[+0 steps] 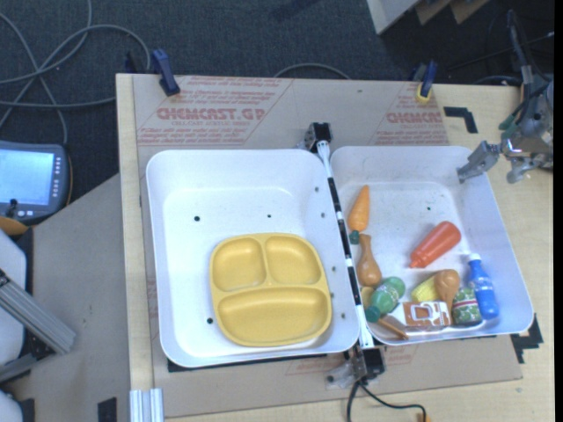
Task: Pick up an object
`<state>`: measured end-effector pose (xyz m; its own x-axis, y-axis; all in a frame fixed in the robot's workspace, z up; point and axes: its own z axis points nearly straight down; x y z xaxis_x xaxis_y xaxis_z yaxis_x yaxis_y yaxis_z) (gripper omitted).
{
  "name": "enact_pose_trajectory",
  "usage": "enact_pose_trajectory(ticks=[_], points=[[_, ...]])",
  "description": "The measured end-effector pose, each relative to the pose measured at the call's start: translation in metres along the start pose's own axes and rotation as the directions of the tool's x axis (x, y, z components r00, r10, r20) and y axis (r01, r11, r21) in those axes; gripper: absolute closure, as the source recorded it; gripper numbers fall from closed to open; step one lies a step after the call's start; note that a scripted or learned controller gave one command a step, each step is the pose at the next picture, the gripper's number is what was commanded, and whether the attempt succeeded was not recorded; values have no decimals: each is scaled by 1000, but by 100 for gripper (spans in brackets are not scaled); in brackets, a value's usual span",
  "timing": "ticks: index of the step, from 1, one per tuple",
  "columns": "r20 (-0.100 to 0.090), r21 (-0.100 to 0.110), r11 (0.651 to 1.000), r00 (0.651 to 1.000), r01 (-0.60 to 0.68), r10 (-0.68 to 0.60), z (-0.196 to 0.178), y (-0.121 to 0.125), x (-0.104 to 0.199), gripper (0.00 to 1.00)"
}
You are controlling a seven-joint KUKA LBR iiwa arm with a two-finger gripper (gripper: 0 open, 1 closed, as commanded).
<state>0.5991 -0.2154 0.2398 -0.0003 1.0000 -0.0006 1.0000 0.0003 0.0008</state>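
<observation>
Toys are heaped at the near edge of the right bin (497, 227): a blue bottle (481, 288), a green-capped item (385, 295) and a flat orange-and-white packet (427, 314). Farther back lie an orange-red bottle (435, 243) and a carrot (358, 207). A yellow divided plate (269, 288) is seen in the left bin (176, 200). The gripper (493, 158) is seen above the right bin's far right corner, fingers spread, nothing between them.

A robotics lab or test workshop: a plywood bench (264, 104) printed with red lettering stands on dark grey carpet (220, 16), blue spring clamps (164, 70) grip its far edge, loose grey cables (53, 33) trail at far left, and a handheld control pendant with a lit screen (31, 183) sits left.
</observation>
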Motion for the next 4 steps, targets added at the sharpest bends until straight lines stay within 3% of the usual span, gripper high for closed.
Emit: enact_pose_trajectory(ticks=[1, 2, 3, 4], points=[[-7, 14, 1000, 1000, -1, 1, 123, -63, 27, 0], [-4, 6, 1000, 1000, 3, -3, 158, -48, 55, 0], [-1, 1, 1000, 1000, 0, 0, 145, -47, 53, 100], [-2, -11, 1000, 1000, 10, -10, 49, -37, 132, 100]])
